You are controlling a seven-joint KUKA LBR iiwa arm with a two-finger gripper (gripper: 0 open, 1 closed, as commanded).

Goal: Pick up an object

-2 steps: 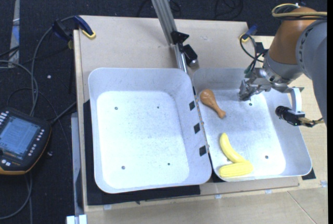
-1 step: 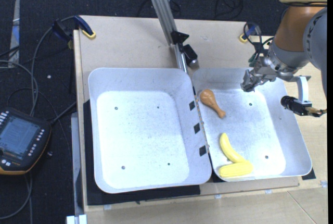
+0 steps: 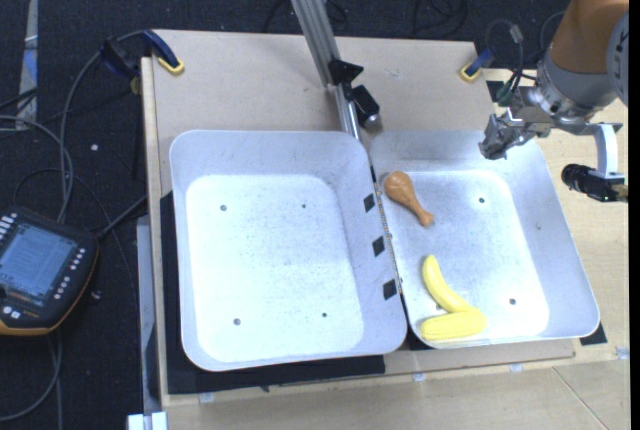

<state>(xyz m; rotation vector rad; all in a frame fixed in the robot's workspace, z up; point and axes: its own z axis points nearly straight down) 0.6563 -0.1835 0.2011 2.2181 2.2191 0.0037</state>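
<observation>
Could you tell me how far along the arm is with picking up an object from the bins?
Nothing looks done yet. The drumstick, banana and corn cob all lie in the right bin. In hand: the gripper hangs over that bin's far edge, apart from all three. Left: move over an object, descend, grasp and lift.

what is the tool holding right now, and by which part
Nothing is held: the tool hovers over the right bin's far edge, apart from the drumstick, banana and corn.

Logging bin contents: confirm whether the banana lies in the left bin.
No, the banana lies in the right bin, near the corn.
</observation>
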